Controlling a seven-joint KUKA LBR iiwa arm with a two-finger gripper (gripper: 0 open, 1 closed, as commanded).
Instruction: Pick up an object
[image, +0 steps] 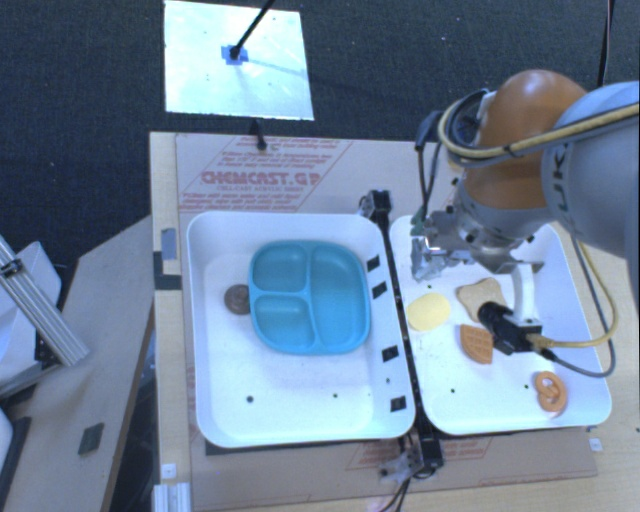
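Hovering above the right bin (585, 300), the hand (428, 258) – finger spread unreadable – touches nothing visible.

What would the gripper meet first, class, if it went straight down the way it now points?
Probably the bare floor of the right bin, near its left wall. The gripper hangs just above the yellow piece in the picture, so it might catch that piece's edge instead; depth is unclear from this slanted view.

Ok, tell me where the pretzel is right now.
The pretzel lies in the right bin, near its front right corner, to the right of the waffle piece and apart from it.
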